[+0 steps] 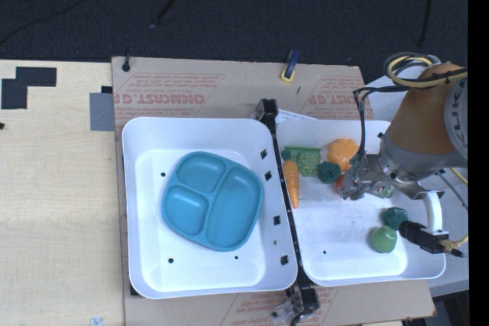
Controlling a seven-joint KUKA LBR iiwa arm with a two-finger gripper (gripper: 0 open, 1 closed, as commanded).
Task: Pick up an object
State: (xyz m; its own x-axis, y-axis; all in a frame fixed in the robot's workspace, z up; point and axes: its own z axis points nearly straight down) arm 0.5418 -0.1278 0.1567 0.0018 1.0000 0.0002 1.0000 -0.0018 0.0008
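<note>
My gripper (352, 185) hangs low over the right bin (344, 259), in its upper middle. Just left of it lies a small teal piece (329, 172), and an orange fruit (343, 152) sits close above that. A green leafy toy (305, 159) and an orange carrot (292, 183) lie along the bin's left wall. Near the right wall sit a light green round fruit (383, 240) and a dark teal piece (395, 217). I see nothing between the fingers.
The left bin (145, 256) holds a blue divided plate (212, 199). A black divider (280, 195) runs between the bins. The arm's grey and orange wrist (424, 122) covers the right bin's upper right corner. Bare white floor shows in the right bin's lower middle.
</note>
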